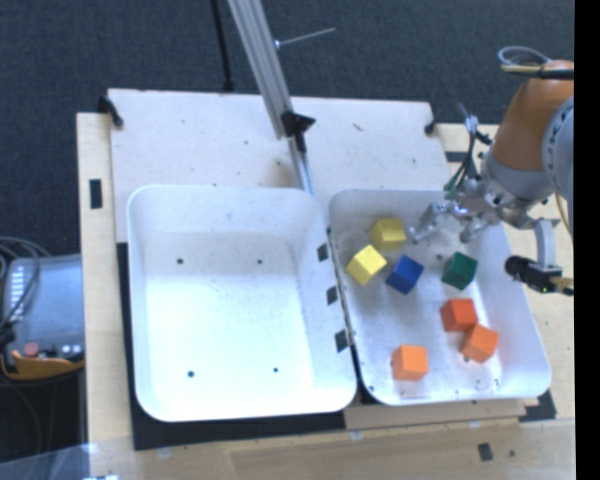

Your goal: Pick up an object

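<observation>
the pincer [448, 218] hovers over the upper part of the right bin [520, 368]; whether it is open or closed, i cannot tell. the nearest blocks are the green block [460, 269] just below it and the yellow block [388, 232] to its left.

Single fixed camera, mounted above the pale wooden tabletop [200, 133], looking down at a slant. Set far enough back to take in both shallow white plastic bins: left bin [150, 298], right bin [515, 353], side by side. Dark carpet floor [70, 38] shows at 12 and 9 o'clock. Grey arm with orange band [530, 133] enters frame from 3 o'clock.
</observation>
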